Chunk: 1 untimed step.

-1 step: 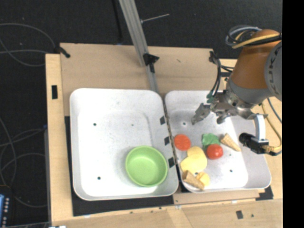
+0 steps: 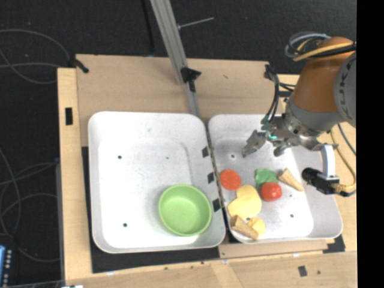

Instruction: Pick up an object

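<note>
- The hand hangs over the upper part of the right bin with its two fingers spread apart and nothing between them.
- The things to pick lie below it, clustered in the lower middle of that bin: an orange-red round piece, a green piece touching a red round piece, a tan wedge just beside those, a pale yellow lump, and a tan-and-yellow bit at the near rim.
- They look like small toy foods, so probably light and fairly stiff; the smooth round ones could roll or slip out of a two-finger pinch.
- The orange-red round piece stands a little apart from the rest, so a grasp across its middle from above seems the cleanest hold.
- Count: two white bins on the counter; about six small pieces in the right bin, though the heap at the near rim is hard to separate; one green bowl in the left bin.
</note>
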Each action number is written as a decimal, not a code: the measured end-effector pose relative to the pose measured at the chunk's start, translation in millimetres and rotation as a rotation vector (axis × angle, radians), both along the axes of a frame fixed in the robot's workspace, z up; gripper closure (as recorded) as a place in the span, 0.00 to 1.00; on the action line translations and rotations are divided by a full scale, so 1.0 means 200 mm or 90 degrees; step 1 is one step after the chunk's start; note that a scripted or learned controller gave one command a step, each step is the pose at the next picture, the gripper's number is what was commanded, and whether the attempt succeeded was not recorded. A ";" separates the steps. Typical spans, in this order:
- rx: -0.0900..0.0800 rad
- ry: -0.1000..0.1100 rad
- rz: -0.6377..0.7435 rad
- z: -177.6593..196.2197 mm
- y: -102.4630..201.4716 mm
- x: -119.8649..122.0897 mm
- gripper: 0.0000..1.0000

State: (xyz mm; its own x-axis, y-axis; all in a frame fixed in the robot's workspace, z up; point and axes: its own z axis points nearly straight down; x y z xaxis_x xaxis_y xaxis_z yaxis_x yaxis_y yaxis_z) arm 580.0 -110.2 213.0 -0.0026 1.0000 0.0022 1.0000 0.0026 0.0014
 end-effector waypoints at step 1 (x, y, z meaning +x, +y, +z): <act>-0.003 0.004 -0.003 -0.31 -0.02 0.02 0.00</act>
State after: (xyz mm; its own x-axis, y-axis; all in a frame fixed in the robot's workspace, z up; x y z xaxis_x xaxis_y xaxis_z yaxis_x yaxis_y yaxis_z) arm 584.8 -114.9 152.0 0.0022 1.0000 -0.0026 1.0000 -0.0022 -0.0046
